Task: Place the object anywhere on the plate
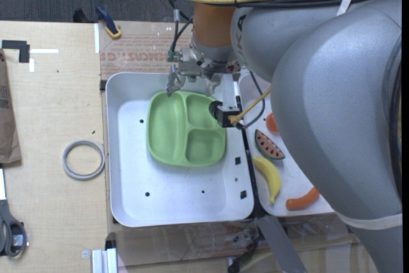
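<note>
A green plate (pixel 185 131) with three compartments lies in the left white bin (pixel 128 195), towards its back. My gripper (pixel 192 84) hangs over the plate's far rim, below the orange band of the wrist. Its two fingers stand apart, the left fingertip (pixel 172 86) near the plate's back left edge, and I see nothing between them. In the right bin (pixel 291 166), partly hidden by the arm, lie a watermelon slice (pixel 269 145), a yellow banana (pixel 269 178), an orange carrot-like piece (pixel 301 200) and a small red-orange thing (pixel 271 122).
The big grey arm covers most of the right bin and the upper right. On the wooden bench left of the bins lie a pale tape ring (pixel 83 158), scissors (pixel 10 236) and a blue clamp (pixel 108 22).
</note>
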### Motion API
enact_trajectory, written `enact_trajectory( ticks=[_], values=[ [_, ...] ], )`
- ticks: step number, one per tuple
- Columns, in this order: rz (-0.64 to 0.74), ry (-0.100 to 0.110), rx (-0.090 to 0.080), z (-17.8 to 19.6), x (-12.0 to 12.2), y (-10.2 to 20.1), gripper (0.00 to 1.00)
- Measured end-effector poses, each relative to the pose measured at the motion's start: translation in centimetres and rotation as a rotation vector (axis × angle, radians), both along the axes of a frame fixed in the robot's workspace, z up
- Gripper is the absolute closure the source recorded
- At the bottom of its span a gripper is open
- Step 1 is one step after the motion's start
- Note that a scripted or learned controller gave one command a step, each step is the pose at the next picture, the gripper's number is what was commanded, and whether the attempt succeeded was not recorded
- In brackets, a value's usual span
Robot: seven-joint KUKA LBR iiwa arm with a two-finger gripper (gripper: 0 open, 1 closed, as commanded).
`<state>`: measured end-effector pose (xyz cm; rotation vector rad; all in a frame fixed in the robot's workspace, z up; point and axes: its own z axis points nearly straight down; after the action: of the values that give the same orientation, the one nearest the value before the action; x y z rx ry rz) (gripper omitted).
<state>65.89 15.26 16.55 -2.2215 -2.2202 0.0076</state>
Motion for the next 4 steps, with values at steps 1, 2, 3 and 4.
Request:
enact_trajectory(
  ticks=[1,2,3,4],
  values=[
    [-0.003,-0.001,0.0,4.5,0.0,-9.5,0.0],
    [-0.005,0.001,-0.002,5.2,0.1,-9.7,1.0],
    [0.0,0.0,0.0,4.2,0.0,-3.3,1.0],
    [0.001,0.0,0.0,4.0,0.0,1.2,1.0]
  ],
)
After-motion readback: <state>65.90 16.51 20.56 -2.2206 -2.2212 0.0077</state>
